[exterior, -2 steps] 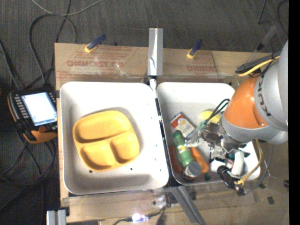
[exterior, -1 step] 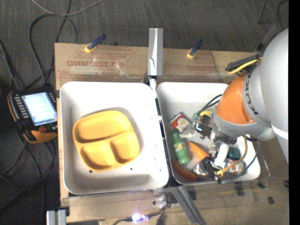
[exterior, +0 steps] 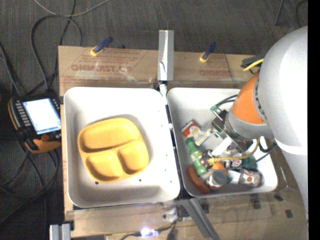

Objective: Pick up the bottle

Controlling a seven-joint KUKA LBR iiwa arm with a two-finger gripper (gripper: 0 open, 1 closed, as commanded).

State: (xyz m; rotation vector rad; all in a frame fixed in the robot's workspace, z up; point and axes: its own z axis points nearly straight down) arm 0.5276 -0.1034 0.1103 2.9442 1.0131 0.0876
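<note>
Grey wrist hardware hides most of the gripper (exterior: 222, 146), which is seen low over the right bin (exterior: 175, 134), above a heap of small items; whether the jaws are spread or pressed together cannot be told, and nothing is seen held between them. Just to the left of the gripper lies the bottle (exterior: 196, 156), green, on its side, its length running from upper left to lower right, its lower end buried among other things. A small white carton (exterior: 190, 130) with a red patch lies touching or just beside its upper end; a red-brown sausage-shaped piece (exterior: 196, 180) lies near the bin's front wall, and a can (exterior: 247, 178) with a red and white label lies on its side to the right. An orange ball (exterior: 218, 166) is wedged in the heap's middle.

For a sound grasp, the jaws would best be set across the bottle's short axis, at the exposed upper half, clear of the carton, and lowered until the body sits well between them; a round, lying body may be expected to roll if pinched off-centre. The lift should be straight up, so that neighbours are not dragged.

The left bin (exterior: 70, 134) holds a yellow tray (exterior: 114, 148) with three compartments. Faded red printing on the cardboard (exterior: 105, 69) behind the bins is not legible with confidence; the labels on the carton and can are too small to be read.
</note>
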